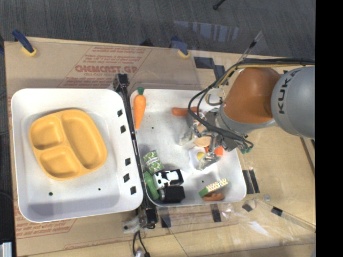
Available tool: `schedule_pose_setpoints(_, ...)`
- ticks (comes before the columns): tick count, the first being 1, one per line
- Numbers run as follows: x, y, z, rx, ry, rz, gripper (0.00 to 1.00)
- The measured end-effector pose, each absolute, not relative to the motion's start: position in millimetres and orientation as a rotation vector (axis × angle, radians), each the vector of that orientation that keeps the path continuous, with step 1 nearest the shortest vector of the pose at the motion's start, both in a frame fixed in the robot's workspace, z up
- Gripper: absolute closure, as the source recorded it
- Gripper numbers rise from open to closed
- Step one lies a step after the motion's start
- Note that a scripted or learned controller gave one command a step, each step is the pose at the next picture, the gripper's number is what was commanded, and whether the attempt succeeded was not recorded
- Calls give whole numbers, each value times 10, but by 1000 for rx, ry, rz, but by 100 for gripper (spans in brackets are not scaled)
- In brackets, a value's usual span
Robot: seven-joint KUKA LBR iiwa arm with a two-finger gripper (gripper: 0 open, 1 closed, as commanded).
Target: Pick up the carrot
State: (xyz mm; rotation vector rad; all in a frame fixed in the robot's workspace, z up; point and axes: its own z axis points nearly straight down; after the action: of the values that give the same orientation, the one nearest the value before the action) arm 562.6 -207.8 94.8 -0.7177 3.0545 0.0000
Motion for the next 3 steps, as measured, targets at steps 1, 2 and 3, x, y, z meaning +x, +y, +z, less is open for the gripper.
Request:
schedule_pose_setpoints(1, 5496, -2078, 944, -1078, 2947, -1, 0)
schedule_pose_setpoints(2, 5520, -2061, 1058, -1085, 2941, -4, 100)
schedule_pose_setpoints(3, 5162, -2086, 917, -1498, 2762, 4, 100)
